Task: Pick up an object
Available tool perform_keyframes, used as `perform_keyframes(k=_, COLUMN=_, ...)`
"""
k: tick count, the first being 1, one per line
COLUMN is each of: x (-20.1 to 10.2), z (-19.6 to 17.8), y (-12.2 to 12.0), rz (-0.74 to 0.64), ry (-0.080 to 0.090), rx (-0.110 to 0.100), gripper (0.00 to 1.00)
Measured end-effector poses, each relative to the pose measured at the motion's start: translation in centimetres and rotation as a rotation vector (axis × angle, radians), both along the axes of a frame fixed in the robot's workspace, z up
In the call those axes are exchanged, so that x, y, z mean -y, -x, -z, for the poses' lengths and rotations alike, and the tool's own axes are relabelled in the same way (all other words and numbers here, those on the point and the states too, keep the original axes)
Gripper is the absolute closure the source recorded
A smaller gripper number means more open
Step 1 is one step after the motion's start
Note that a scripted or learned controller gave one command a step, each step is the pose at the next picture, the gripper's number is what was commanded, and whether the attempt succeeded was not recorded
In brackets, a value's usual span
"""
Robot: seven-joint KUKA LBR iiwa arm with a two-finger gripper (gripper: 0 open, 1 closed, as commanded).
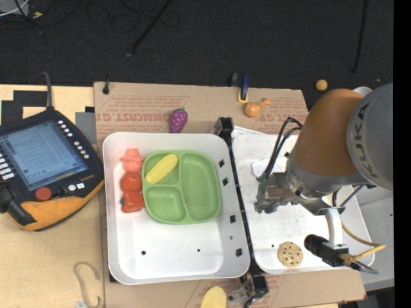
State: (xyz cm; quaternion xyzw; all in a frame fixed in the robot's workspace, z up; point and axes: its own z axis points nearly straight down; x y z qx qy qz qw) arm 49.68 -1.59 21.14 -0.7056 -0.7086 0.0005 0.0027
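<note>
Arm [334,146] over right bin [270,265]; cookie [290,254] there, green tray [182,188] in left

The scene is viewed from a single fixed camera set above the bench [38,262], looking down at a slant. Both white bins are taken in: the left bin [167,262] at centre frame, the right bin [270,236] toward the lower right. The arm [334,140] is seen large at the right. Dark floor is shown along the top.

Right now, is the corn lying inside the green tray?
Yes, the corn lies in the upper-left compartment of the green tray.
</note>
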Motion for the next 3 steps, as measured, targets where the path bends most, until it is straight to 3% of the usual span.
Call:
perform_keyframes(k=1, x=-4.9, z=-0.5, y=0.0, rz=0.001, ry=0.001, rx=0.001, gripper=1.00)
perform_keyframes(k=2, x=-5.6, z=-0.9, y=-1.5, rz=0.005, ry=0.003, rx=0.002, gripper=1.00)
perform_keyframes(k=3, x=-5.9, z=-2.6, y=-0.9, rz=0.004, ry=0.002, rx=0.003, gripper=1.00)
